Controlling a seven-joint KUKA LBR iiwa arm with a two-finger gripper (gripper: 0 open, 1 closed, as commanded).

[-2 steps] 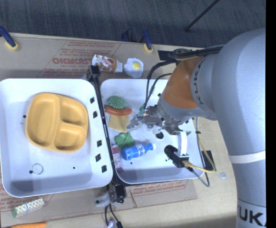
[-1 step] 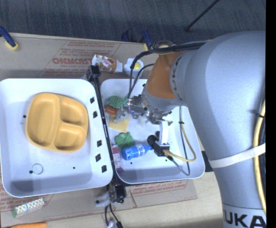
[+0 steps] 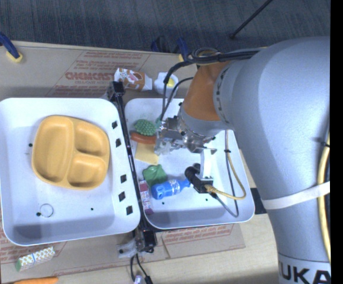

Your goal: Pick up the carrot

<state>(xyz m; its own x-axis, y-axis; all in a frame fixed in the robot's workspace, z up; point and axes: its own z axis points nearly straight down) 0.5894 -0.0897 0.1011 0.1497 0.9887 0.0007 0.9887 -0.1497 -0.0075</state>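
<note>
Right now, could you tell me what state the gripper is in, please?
Gripper: low over the right bin, right at the carrot; whether it is open, shut or holding the carrot cannot be told.

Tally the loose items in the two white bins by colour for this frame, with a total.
Yellow: 2, the divided plate in the left bin and a pale wedge in the right bin
Green: 2, a leafy top and a green piece
Orange: 1, the carrot
Blue: 1, a bottle
Total: 6
</note>
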